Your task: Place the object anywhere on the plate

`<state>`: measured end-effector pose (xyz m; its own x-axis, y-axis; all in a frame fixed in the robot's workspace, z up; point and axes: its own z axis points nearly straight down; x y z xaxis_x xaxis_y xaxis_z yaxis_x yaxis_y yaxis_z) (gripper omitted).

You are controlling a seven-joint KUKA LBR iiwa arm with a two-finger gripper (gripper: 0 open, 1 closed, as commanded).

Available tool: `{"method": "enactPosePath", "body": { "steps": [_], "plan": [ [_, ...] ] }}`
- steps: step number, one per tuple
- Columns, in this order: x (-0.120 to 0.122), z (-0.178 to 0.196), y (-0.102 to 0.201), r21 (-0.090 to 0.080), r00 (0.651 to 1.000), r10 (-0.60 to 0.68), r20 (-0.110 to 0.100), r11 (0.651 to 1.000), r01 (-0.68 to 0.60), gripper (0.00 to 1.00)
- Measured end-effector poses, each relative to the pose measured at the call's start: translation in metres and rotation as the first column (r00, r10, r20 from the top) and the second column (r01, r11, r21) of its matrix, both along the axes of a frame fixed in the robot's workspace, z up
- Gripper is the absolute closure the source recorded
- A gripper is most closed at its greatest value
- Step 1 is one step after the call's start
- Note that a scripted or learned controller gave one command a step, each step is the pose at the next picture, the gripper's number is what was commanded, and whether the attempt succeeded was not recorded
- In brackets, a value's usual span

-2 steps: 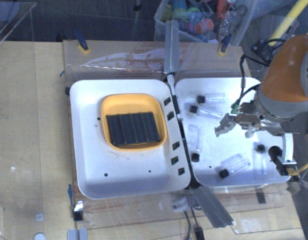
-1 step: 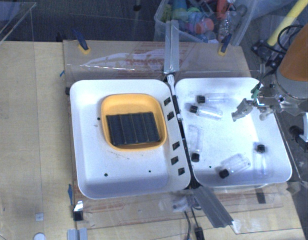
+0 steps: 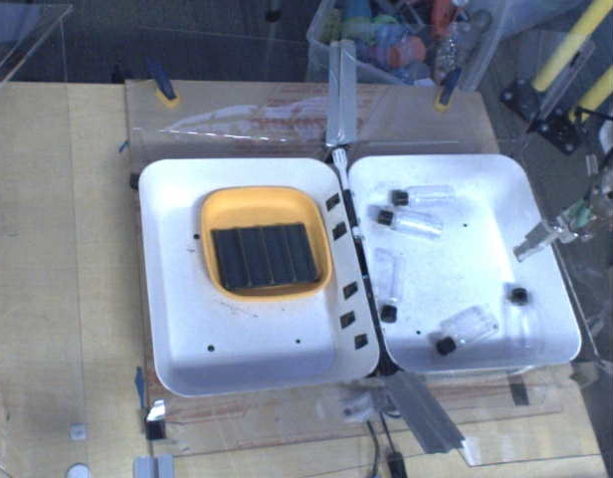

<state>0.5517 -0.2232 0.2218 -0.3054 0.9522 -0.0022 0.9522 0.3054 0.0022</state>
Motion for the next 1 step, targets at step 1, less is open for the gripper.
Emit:
{"method": "enactPosePath", "body": {
  "steps": [1],
  "plan": [
    [0.0054,0.0759,-0.0004,-0.002,0.991,0.136,0.002,0.991,-0.136,0.0]
  ]
}}
